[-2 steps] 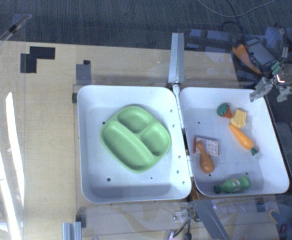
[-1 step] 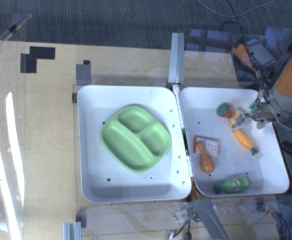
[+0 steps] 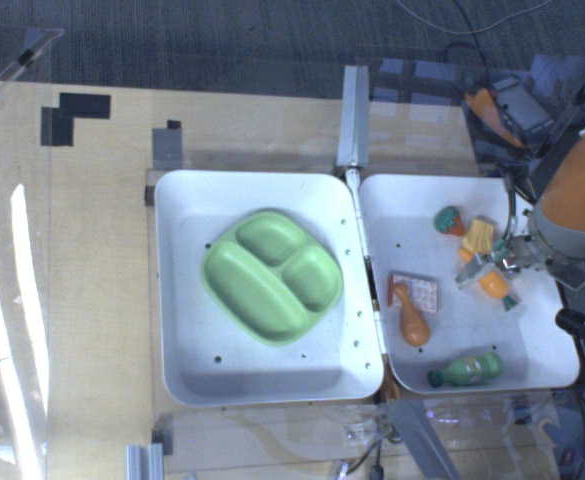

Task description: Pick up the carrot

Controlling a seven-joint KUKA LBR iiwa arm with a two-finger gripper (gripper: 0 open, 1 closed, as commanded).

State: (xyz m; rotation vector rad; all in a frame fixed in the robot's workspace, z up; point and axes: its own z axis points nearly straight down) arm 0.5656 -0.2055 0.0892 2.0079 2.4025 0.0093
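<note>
On the pale wooden counter (image 3: 82, 298), two shallow white bins are set side by side, their inner rims touching along a grey divider.

Left bin (image 3: 187, 358): one green compartment plate (image 3: 272, 275) is held, lying flat near the middle and turned at a slant, with one long section and two smaller ones.

Right bin (image 3: 542, 363): several small items are held.
- Carrot (image 3: 492, 285): a short orange piece with a bit of green at its lower right end, lying toward the right side of the bin, just beside the claw's tips.
- Yellow wedge-shaped piece (image 3: 480, 235): placed just beyond the carrot, toward the far side.
- Small item with a green top and an orange-red tip (image 3: 448, 221): placed at the far side of the bin, left of the yellow piece.
- Flat card with a pink and white pattern (image 3: 419, 292): laid near the left side of the bin.
- Brown gourd-shaped item (image 3: 412, 324): laid just against the card's near left corner.
- Green bottle (image 3: 466, 370): laid on its side close to the near wall.

Arm (image 3: 577, 193): grey with an orange band, reaching in from the right over the right bin's right edge.

Claw (image 3: 484, 268): lowered among the yellow piece and the carrot; whether its fingers are spread or pressed together cannot be told, and nothing is seen pinched between them.
</note>
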